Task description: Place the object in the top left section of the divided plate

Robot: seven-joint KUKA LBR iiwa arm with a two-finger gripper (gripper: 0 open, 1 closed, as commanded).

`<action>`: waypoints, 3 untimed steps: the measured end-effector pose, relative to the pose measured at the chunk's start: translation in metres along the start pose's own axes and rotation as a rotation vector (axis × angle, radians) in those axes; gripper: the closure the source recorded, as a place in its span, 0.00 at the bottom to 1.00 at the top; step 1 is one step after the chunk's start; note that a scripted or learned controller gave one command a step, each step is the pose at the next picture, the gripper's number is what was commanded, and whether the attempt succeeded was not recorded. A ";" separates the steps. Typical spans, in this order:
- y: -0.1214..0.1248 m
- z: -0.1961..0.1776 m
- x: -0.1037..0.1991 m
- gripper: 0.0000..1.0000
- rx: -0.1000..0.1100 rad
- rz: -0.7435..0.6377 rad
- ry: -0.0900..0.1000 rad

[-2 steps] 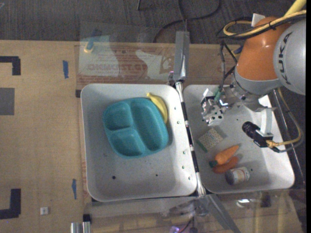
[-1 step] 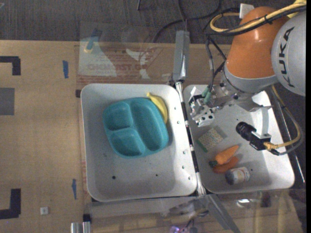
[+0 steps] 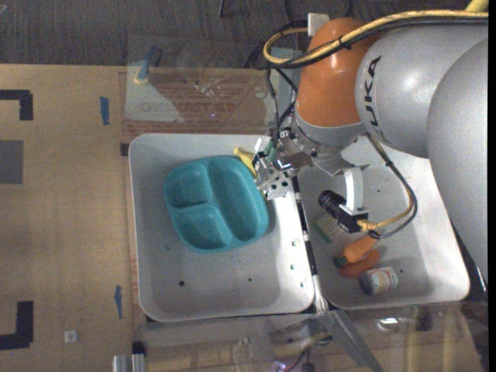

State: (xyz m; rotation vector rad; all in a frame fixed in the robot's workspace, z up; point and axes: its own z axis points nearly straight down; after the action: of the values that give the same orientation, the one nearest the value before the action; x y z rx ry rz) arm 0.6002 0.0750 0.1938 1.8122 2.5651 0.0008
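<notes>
Yellow object (image 3: 245, 158), small and partly hidden, sits right at the upper right rim of the teal divided plate (image 3: 215, 204), just under the gripper (image 3: 273, 169); that looks like the thing to be placed, though I cannot say what it is. From largest down: the grey arm (image 3: 418, 76) with its orange band fills the space right of the plate and reaches its gripper to the plate's right edge. Whether the gripper is open or closed, and whether it has the yellow piece, I cannot tell (the mechanism is a blur of metal).

The plate lies in the left bin (image 3: 225, 285), with all three sections empty. Right of the plate, the right bin (image 3: 449, 277) holds a carrot (image 3: 359, 252), a small can (image 3: 379, 280) just below it, and a red piece under the carrot.

The risk, as I judge it: the yellow object is beside the wrong edge, so a release here would drop it outside the rim or into the right-hand section, not the top left one.
</notes>
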 end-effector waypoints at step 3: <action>0.003 -0.035 0.082 1.00 0.002 -0.270 0.001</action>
State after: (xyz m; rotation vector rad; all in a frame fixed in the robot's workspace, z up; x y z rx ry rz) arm 0.5759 0.1535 0.2283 1.4511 2.7876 -0.0005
